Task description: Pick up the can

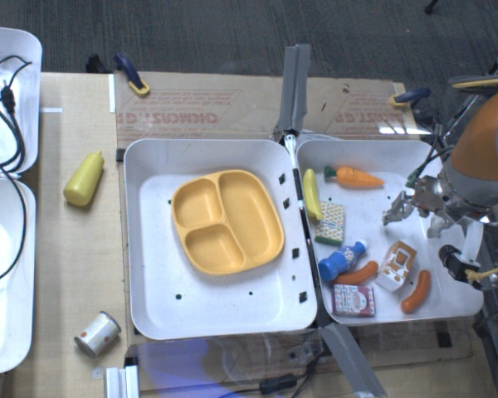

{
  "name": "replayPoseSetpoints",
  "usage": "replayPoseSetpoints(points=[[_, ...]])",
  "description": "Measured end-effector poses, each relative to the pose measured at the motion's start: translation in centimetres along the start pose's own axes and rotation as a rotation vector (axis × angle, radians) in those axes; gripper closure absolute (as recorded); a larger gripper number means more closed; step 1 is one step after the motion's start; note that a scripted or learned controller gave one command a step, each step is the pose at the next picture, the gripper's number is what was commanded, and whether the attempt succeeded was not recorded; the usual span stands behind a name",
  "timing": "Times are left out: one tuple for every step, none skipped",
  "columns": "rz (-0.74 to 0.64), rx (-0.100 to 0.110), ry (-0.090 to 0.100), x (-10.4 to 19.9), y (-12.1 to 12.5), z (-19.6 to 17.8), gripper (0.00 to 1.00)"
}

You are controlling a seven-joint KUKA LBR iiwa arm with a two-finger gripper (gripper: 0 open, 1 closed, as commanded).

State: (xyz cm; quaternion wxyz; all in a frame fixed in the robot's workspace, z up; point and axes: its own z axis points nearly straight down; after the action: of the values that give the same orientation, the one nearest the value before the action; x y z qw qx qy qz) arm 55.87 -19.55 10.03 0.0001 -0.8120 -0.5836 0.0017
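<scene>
The can (97, 332) is small and silver with a red-marked label. It lies on its side on the bench, outside both bins, by the left bin's (141, 247) near-left corner. My gripper (417, 219) hangs over the right bin (373, 157) near its right side, far from the can. Its fingers are spread open with nothing between them, just above a small white and orange carton (396, 265).
The left bin holds a yellow divided plate (227, 220). In the right bin lie a banana (312, 193), carrot (358, 177), cracker box (330, 222), blue bottle (342, 260), two sausages (416, 292) and a pink box (354, 300). A yellow mustard bottle (84, 178) lies on the bench at left.
</scene>
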Motion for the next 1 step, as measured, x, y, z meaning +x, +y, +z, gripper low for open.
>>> replayPoseSetpoints(points=[[0.154, 0.000, 0.001, 2.04, 5.28, 0.72, 0.00]])
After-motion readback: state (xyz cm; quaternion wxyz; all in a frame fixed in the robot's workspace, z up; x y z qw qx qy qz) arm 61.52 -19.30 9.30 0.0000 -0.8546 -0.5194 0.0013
